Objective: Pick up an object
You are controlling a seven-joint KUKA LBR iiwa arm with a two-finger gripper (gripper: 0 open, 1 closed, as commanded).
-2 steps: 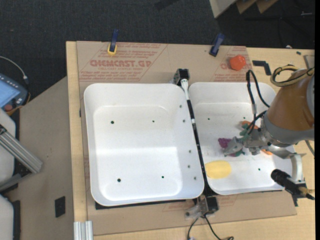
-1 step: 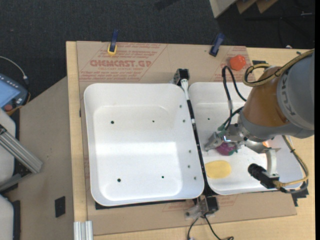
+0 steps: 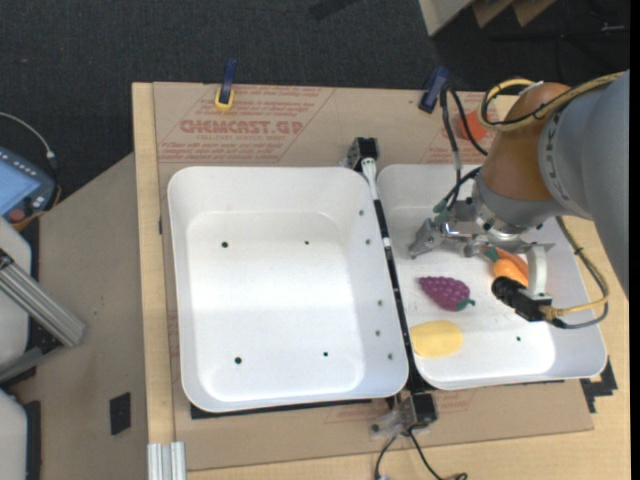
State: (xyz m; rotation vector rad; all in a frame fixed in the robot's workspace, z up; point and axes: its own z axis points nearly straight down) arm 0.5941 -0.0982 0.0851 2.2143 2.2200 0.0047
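- We see a purple grape bunch [image 3: 444, 291] in the right bin [image 3: 575, 353], beside a yellow lemon-like piece [image 3: 437, 339].
- The gripper [image 3: 432, 236] hangs above them, fingers spread, nothing between.
- The left bin [image 3: 190, 288] adjoins, on brown cardboard [image 3: 280, 118] above dark carpet [image 3: 120, 28].

My grey arm [image 3: 590, 138] reaches in from the right, its orange band [image 3: 515, 158] bent low above the wrist. My gripper [image 3: 432, 236] points left and downward, metal fingers [image 3: 425, 243] splayed apart with nothing between them.
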